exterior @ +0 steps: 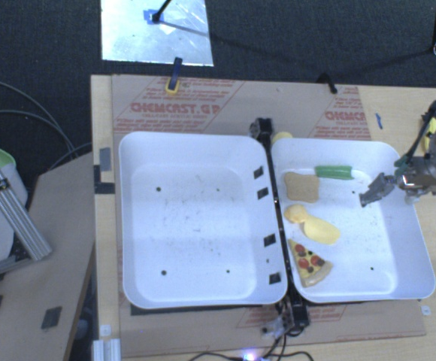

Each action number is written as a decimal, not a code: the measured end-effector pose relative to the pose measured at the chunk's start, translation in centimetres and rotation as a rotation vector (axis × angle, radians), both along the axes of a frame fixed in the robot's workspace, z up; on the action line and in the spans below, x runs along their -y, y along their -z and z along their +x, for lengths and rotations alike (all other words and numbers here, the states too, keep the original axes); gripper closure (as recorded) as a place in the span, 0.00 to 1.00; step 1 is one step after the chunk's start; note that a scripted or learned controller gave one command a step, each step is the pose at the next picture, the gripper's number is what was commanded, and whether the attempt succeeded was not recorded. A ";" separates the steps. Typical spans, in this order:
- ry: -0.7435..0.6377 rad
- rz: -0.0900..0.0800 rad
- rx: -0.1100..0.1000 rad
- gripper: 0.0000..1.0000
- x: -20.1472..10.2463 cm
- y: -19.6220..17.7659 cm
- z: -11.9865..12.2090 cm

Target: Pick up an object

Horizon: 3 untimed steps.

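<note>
In the right white bin (410, 273), nearest us, we see a toy pizza slice (310, 262), then a yellow piece (317, 228), tan toast (301, 187) and a green stick (334, 172), all left of the gripper (374, 192), whose state we cannot tell.

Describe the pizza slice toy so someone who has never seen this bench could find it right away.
Look in the right-hand white bin, along its left wall. The pizza slice lies nearest the front edge, just below the yellow piece. It alone is a tan wedge with red dots; its neighbours are plain yellow, brown or green.
</note>
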<state>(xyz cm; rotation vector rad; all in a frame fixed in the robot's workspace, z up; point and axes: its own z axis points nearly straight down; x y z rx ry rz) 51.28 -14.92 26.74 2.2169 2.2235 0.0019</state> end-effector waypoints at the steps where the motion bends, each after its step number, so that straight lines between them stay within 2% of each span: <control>1: 0.001 0.005 -0.015 0.00 -1.7 16.4 -1.5; 2: -0.004 0.004 -0.004 0.00 -6.7 16.4 -2.2; 3: 0.001 -0.001 0.002 0.00 -5.1 18.3 0.3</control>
